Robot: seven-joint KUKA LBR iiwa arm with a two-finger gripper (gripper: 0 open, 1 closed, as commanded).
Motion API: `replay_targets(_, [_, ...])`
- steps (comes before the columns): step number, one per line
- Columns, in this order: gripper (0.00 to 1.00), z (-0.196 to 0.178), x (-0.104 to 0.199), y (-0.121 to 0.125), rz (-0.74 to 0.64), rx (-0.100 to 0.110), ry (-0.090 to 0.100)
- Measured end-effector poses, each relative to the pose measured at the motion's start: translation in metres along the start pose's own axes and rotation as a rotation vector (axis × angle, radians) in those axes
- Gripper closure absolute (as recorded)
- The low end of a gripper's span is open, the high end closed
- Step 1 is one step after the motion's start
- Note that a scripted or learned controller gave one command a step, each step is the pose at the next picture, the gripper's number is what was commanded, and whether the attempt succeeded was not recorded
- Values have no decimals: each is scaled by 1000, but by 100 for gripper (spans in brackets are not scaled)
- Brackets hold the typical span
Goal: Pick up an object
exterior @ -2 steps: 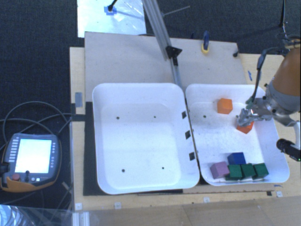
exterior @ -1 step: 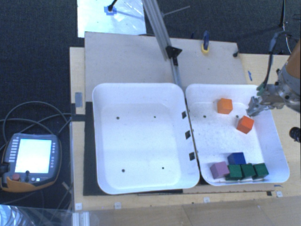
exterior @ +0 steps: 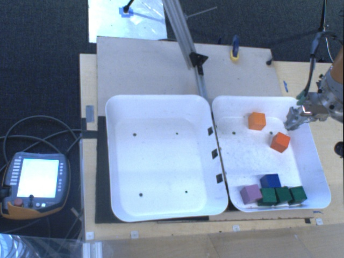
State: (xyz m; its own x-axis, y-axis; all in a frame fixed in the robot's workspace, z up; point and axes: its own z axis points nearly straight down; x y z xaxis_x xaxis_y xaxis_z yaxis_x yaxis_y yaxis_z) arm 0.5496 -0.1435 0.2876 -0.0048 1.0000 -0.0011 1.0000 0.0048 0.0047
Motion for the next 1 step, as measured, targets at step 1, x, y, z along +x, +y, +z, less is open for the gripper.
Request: replay_targets(1, [100, -2, 49, 9, -5, 0, 2])
